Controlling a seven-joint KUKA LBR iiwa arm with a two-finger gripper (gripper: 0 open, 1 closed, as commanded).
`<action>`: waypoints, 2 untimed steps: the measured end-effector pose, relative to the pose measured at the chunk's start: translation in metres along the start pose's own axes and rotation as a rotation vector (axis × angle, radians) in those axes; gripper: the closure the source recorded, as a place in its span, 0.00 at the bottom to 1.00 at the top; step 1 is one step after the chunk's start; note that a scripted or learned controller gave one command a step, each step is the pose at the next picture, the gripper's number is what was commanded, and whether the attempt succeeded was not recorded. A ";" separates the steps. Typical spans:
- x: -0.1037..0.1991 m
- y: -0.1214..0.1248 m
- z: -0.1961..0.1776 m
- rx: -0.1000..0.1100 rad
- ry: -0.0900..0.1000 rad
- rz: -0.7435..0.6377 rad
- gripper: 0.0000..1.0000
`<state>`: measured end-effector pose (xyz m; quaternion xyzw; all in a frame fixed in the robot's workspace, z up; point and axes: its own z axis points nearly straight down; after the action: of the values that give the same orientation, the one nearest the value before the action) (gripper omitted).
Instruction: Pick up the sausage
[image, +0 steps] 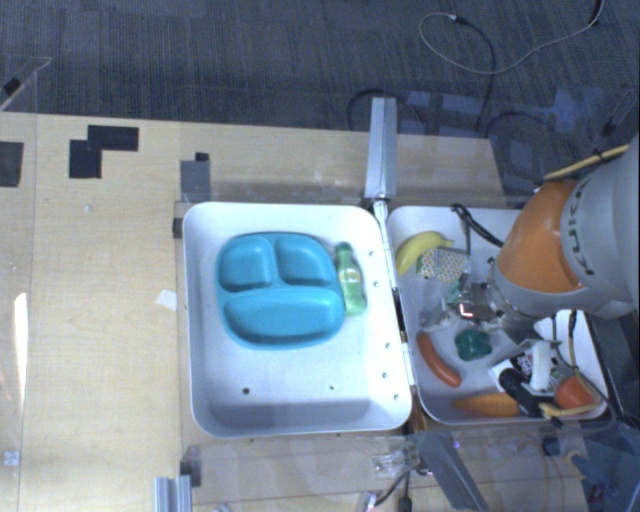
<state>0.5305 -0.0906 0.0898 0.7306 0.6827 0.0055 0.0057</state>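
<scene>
Sausage (439, 360) lies loose near the right bin's (420, 395) left wall, so we'd guess it's reachable. Our hand (470, 308) hovers just beside it; can't tell how open it is.

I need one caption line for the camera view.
Arm over right bin near sausage; blue tray in left bin.

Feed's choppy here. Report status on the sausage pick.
Gripper low in right bin, nothing seen held. Sausage flat, just left of teal item. Nothing on it.
</scene>
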 end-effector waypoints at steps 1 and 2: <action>-0.001 -0.038 -0.001 -0.003 -0.001 -0.057 0.00; 0.082 -0.046 -0.096 0.010 0.001 -0.073 0.00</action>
<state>0.4885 -0.0056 0.1854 0.7051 0.7091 0.0023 0.0021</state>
